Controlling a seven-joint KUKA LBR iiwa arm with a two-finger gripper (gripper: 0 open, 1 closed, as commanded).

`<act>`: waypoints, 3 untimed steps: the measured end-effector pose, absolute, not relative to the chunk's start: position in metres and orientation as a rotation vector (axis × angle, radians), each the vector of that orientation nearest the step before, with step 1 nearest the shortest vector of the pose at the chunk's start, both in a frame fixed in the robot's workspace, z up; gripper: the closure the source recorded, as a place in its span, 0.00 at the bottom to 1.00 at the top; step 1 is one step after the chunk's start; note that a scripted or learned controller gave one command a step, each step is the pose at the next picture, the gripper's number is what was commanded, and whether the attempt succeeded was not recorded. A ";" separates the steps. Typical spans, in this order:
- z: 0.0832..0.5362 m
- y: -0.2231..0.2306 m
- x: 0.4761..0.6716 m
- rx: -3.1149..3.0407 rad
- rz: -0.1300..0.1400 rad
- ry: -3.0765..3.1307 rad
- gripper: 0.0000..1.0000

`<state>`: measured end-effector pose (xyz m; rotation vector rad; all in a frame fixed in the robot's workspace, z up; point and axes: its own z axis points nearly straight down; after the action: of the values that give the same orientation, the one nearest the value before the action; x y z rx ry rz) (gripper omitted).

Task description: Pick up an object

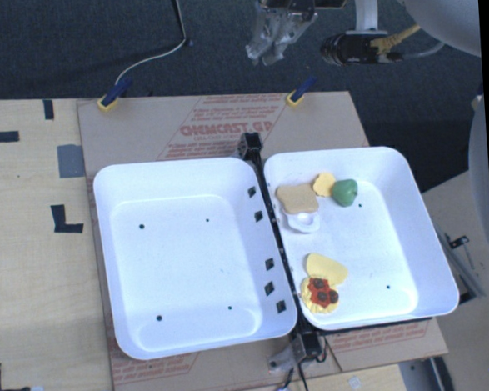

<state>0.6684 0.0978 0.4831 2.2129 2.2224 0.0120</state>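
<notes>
The right bin (397, 222) holds a tan slice of bread (296, 198), a small yellow piece (323, 184), a green round object (344, 192), a white object (303, 221), a yellow wedge (325, 268) and a yellow piece with a red and black top (320, 294). My gripper (269, 40) hangs high at the top of the camera view, beyond the far edge of the bins, with nothing visibly between its fingers.
The left bin (182, 253) sits beside the right one, joined by a black divider clip strip (268, 231). Both rest on a cardboard sheet (223, 125) held by blue-yellow clamps (114, 94). A cable (167, 45) runs across the dark floor.
</notes>
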 end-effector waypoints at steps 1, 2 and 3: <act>0.292 0.143 0.646 2.225 -0.024 2.234 1.00; 0.426 0.179 0.669 2.210 0.019 2.224 1.00; 0.518 0.205 0.657 2.213 0.014 2.225 1.00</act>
<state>0.6573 0.2047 0.5177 2.2126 2.2250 0.0136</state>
